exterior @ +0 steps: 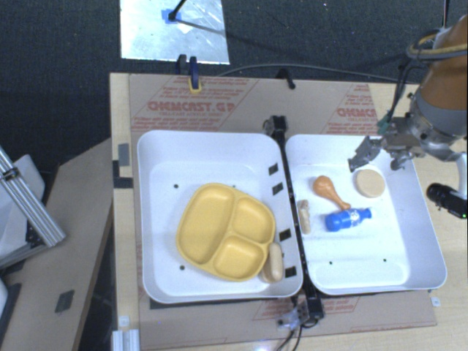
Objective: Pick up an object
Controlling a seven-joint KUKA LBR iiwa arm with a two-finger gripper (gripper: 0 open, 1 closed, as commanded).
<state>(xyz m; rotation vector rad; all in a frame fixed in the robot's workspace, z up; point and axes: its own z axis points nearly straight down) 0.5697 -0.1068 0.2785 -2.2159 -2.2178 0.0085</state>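
Observation:
The right bin (409, 269) holds an orange drumstick-shaped toy (329, 190), a round beige disc (370, 183), a blue bottle (347, 219) lying on its side and a small tan piece (304, 216) by the left wall. My gripper (380, 156) hangs over the bin's upper right part, just above and behind the beige disc. Its two fingers are spread open, with nothing between them.
The left bin (168, 167) contains a yellow divided plate (227, 231) with a beige oblong item (274, 262) at its lower right edge. A black divider with clips (289, 196) runs between the bins. A clamp (192, 72) sits at the bench's back edge.

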